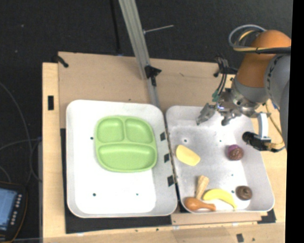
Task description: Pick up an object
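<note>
Hovering end effector (214, 115), bin (191, 126) rim

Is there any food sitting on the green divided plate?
No, the green divided plate is bare; the yellow banana lies in the right bin.

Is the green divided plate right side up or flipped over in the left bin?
Right side up. The green divided plate lies flat in the left bin, its three hollow compartments and raised dividers facing the camera.

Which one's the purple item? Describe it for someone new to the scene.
Start at the right bin, the one without the green tray. Near its right wall, below the claw, sits a small round dark-purple piece. Its neighbours are yellow, tan or brown; only it is purple.
</note>
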Controlling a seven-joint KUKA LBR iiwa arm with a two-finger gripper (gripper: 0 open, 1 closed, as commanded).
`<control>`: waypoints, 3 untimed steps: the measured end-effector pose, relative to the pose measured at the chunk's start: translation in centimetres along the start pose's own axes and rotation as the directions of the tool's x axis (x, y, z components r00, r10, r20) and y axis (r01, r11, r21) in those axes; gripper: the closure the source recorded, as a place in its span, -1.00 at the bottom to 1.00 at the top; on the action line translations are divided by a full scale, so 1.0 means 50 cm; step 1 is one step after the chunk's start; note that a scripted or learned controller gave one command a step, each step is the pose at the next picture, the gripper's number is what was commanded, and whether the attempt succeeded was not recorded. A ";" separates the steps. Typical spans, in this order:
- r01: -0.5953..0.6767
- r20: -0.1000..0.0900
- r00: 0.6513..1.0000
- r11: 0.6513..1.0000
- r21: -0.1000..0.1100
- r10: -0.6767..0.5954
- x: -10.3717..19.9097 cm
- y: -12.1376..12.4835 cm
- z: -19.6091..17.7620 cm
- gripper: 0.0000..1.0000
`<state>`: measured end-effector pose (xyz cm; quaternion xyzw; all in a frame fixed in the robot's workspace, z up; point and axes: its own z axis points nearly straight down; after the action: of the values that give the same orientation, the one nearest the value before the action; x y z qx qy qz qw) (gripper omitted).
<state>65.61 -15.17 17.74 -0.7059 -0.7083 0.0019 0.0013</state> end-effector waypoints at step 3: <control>-0.004 0.001 1.000 1.000 -0.011 0.004 -0.007 0.005 -0.035 1.00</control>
<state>65.89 -15.51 19.47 -0.7075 -0.7067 -0.0014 -0.0029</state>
